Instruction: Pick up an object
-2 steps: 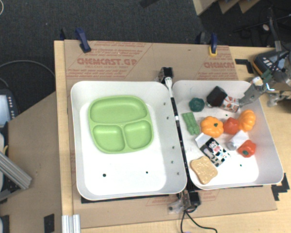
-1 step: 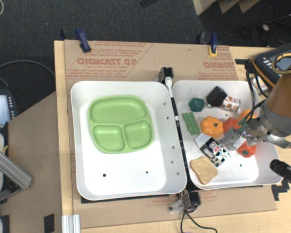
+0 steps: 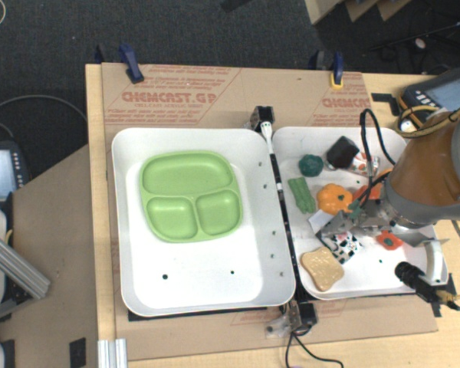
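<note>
1. Nearest the camera, a tan bread-shaped piece (image 3: 323,269) lies at 6 o'clock in the right bin (image 3: 383,286), close to the front rim; lifting it calls for a straight vertical rise so nothing catches that rim.
2. The gripper (image 3: 346,227) hangs low over the bin's middle, above a black-and-white patterned piece (image 3: 342,245). Whether the fingers are wide, narrow or holding anything, I cannot tell; the wrist hides them.
3. Just at 11 o'clock from the gripper sit an orange pumpkin-like toy (image 3: 334,198) and a green block (image 3: 300,193), crowded together, so a descent should be centred on one thing only.
4. Farther back, a teal lump (image 3: 311,164) and a black block (image 3: 341,152) lie near the rear rim.
5. At 9 o'clock, the left bin (image 3: 130,205) holds a green divided tray (image 3: 190,195); open room lies around it.
</note>
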Robot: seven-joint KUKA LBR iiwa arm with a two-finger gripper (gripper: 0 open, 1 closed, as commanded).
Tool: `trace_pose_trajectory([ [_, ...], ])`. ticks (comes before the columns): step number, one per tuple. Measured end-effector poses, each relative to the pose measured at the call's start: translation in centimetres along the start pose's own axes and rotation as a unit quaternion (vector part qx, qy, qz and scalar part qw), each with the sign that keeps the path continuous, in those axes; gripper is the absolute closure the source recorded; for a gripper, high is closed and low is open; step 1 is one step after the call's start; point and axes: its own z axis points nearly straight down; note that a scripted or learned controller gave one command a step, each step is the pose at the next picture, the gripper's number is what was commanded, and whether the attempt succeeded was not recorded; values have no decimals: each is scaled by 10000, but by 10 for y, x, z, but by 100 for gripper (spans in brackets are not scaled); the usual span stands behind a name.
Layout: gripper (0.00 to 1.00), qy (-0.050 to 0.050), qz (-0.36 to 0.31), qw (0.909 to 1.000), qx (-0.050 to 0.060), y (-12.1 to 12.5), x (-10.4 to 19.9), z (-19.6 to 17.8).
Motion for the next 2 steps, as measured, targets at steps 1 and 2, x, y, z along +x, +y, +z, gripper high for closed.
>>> trace_pose_trajectory([
  [1,100,-12,1,10000,-47,3,1,-10],
  [2,100,12,-14,10000,72,-16,30,-44],
])
